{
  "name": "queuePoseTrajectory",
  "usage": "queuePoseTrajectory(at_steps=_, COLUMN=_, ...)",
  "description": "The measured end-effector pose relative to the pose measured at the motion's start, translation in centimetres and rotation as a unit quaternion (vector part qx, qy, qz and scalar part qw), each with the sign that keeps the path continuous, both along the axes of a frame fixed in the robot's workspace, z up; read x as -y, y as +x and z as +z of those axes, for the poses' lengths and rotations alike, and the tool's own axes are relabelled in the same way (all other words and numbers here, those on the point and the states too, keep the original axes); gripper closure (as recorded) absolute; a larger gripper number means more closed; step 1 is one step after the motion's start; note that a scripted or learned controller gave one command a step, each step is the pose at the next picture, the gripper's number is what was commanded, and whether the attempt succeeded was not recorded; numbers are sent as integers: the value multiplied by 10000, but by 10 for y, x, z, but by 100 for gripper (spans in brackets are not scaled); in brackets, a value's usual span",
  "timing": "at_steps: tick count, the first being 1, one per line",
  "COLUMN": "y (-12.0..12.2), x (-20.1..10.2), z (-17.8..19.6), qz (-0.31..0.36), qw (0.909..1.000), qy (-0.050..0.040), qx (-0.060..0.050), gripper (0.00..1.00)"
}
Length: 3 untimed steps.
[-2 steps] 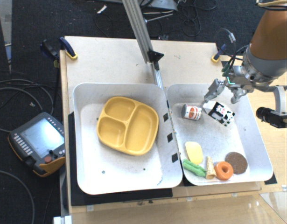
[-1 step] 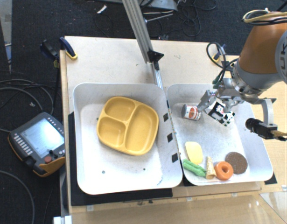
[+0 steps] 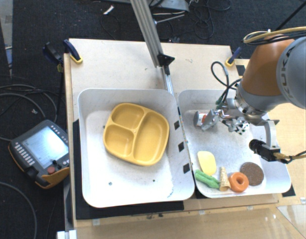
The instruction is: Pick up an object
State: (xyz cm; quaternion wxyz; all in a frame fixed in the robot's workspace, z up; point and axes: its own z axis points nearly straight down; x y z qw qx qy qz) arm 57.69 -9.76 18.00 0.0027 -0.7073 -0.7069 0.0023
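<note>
My gripper hangs over the upper left part of the right bin, its metal fingers pointing left with nothing visible between them. Toy foods lie along this bin's front edge: a pale yellow piece, a green bean pod, a tan wedge, an orange ring and a brown round cookie. All of them sit well below the gripper, apart from it.
A yellow divided plate rests in the left bin. A metal pole slants over the bench toward the bins' shared edge. A teach pendant lies on the floor at the left. The arm's orange band looms at the right.
</note>
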Motion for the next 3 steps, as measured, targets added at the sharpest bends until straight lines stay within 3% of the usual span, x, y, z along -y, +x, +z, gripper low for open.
queuePoseTrajectory(at_steps=1, y=9, x=0, z=-56, qz=-1, qw=10000, qy=-1, qx=8, gripper=0)
queuePoseTrajectory(at_steps=2, y=10, x=0, z=-42, qz=0, qw=10000, qy=-3, qx=40, gripper=100)
queuePoseTrajectory(at_steps=3, y=5, x=0, z=19, qz=12, qw=10000, qy=-8, qx=65, gripper=100)
